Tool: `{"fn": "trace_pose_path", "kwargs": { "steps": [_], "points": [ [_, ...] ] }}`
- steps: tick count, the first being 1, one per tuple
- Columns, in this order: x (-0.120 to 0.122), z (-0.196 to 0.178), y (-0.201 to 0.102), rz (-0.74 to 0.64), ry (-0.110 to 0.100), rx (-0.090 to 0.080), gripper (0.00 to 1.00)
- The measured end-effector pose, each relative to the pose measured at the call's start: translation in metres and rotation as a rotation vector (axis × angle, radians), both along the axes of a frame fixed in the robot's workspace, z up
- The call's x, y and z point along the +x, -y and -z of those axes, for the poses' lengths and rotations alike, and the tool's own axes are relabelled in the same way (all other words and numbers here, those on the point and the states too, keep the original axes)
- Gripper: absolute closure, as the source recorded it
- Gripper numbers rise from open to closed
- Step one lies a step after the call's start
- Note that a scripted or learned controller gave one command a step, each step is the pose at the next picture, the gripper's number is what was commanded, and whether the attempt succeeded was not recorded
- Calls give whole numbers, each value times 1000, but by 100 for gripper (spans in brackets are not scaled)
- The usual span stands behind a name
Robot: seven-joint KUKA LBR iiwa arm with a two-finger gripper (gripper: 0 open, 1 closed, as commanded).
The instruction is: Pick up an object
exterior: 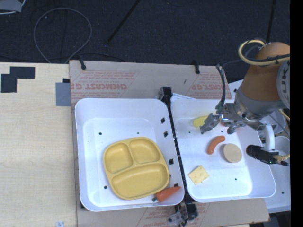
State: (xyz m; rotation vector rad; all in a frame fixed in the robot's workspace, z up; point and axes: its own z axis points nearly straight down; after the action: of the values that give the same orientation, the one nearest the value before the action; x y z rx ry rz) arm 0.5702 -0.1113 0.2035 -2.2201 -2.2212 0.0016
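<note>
In the right bin [255, 186] lie a red sausage [215, 144], a round beige bun [232, 153], a yellow cheese wedge [198, 175] and a small yellow fruit [199, 121]. My gripper [219, 127] hangs over the back part of this bin, just above the sausage and right of the yellow fruit. Its fingers [208, 126] are spread open with nothing between them. An orange carrot [168, 193] rests at the near right corner of the left bin [87, 126].
A yellow divided plate [136, 167] lies in the left bin. A black divider [173, 143] runs between the two bins. Brown cardboard [123, 82] lies under both bins, with a pale wooden bench top [33, 145] to the left.
</note>
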Motion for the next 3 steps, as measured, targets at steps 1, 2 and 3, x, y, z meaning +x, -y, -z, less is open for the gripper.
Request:
{"fn": "trace_pose_path", "kwargs": {
  "steps": [1,2,3],
  "points": [
    [-10,54,5,1,-8,2,0],
    [-11,112,14,1,-7,2,0],
    [-12,116,14,2,-4,2,0]
  ]
}}
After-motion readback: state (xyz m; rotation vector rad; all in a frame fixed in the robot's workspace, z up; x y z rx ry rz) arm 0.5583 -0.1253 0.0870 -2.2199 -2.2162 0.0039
